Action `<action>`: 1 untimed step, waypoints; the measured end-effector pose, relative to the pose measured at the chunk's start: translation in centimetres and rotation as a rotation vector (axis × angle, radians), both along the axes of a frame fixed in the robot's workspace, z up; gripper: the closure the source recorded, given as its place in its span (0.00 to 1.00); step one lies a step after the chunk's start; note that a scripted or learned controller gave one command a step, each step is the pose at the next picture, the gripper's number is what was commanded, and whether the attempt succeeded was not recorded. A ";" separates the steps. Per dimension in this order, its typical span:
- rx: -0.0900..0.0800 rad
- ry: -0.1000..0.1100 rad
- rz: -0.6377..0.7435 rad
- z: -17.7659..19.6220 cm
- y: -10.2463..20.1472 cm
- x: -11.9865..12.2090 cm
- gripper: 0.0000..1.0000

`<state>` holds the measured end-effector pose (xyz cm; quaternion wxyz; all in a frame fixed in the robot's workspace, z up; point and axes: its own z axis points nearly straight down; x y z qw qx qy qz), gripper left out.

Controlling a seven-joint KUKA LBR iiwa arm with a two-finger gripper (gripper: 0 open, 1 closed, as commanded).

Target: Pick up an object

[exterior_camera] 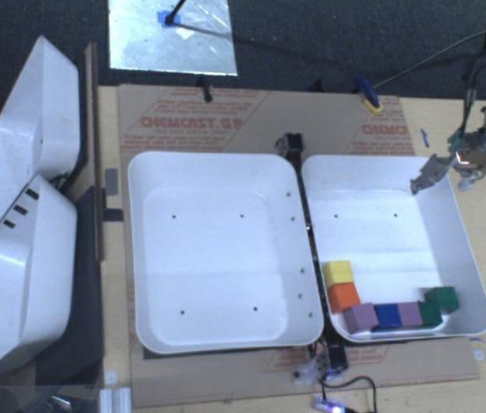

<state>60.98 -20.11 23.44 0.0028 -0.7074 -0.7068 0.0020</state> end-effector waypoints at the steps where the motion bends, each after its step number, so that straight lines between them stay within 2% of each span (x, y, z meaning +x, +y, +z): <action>1: -0.002 -0.008 0.001 0.5 0.0 0.2 0.00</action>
